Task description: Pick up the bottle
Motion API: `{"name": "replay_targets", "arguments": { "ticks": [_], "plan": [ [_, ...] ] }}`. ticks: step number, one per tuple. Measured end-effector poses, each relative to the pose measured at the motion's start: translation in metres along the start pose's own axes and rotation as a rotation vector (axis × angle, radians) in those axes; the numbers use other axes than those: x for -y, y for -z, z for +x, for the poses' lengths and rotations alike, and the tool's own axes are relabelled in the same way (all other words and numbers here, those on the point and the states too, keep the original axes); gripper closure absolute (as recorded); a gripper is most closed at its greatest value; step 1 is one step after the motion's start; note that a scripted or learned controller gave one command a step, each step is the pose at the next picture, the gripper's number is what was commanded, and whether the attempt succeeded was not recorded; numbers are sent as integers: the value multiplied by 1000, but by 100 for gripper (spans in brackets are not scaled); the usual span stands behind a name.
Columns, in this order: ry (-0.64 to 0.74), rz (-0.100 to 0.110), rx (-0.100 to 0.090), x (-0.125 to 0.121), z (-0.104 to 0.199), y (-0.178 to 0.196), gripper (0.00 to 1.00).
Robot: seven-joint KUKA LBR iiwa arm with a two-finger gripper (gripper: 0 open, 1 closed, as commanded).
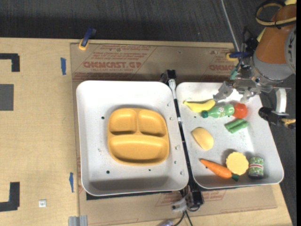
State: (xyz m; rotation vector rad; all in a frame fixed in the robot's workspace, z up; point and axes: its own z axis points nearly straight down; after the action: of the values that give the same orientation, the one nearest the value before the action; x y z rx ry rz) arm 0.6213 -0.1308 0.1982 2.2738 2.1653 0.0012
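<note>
Bottle lies on its side in the right bin, upper half, green body with a light label, its neck end pointing toward a red round piece that touches or nearly touches it; can't tell if that red bit is the cap or a separate tomato-like toy. Gripper hangs just above and behind the bottle, arm coming in from the right with the orange band near the top right corner. Fingers look spread, one toward the banana side and one toward the red piece, nothing seen between them, so I read the claw as open and empty, likely lined up to straddle the bottle across its short axis. Banana sits tight against the bottle's left end, which crowds that side. A green pepper-like piece lies just below the bottle. Further down: a pale yellow lump, a carrot, a yellow round slice and a small can at the lower right. Left bin holds a yellow divided tray. Hard to make out: fingertip height over the bottle, since the slanted view gives no depth; wrist hardware blurs into the fingers; upper arm is cut off by the frame edge.
</note>
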Motion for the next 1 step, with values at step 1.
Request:
{"name": "replay_targets", "arguments": {
  "ticks": [1],
  "plan": [
    [148, -1, 1, -6, -20, -90, 0]
  ]
}}
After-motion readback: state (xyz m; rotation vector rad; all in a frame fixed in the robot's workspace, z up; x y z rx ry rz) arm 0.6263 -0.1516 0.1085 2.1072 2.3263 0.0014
